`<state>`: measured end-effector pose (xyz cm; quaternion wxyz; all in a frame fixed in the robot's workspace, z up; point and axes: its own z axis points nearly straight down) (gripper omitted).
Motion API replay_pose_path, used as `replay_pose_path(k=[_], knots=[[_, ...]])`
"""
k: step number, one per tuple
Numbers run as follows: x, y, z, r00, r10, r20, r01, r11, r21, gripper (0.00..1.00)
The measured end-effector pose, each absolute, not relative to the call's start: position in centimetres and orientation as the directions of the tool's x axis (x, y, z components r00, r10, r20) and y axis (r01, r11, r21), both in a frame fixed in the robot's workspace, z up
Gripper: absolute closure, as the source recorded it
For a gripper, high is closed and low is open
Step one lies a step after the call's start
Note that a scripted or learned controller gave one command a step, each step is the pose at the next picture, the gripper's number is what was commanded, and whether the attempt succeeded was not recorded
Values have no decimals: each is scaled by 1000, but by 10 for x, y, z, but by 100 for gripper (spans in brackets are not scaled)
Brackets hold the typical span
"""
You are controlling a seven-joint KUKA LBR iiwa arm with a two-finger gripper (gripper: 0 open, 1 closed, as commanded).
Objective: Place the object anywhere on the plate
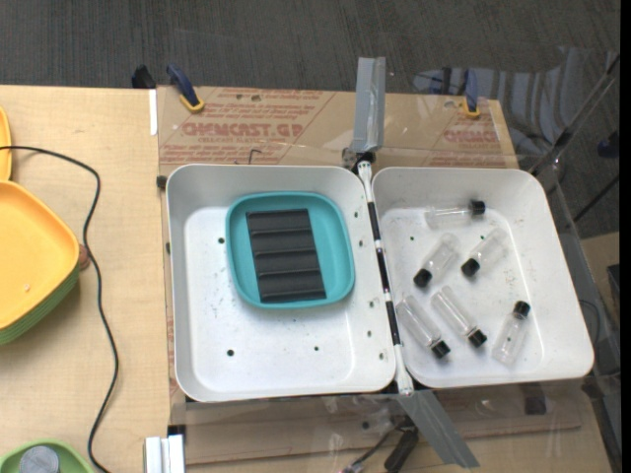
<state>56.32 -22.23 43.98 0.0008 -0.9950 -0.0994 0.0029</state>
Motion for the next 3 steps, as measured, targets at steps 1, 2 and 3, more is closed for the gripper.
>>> replay_pose_path(k=[1,2,3], knots=[[571,-222,440,979,203,-5,203,-979,0,0],[589,-222,439,979,204,-6,204,-979,-1,0],[581,-222,440,980,199,-6,199,-980,-2,0]])
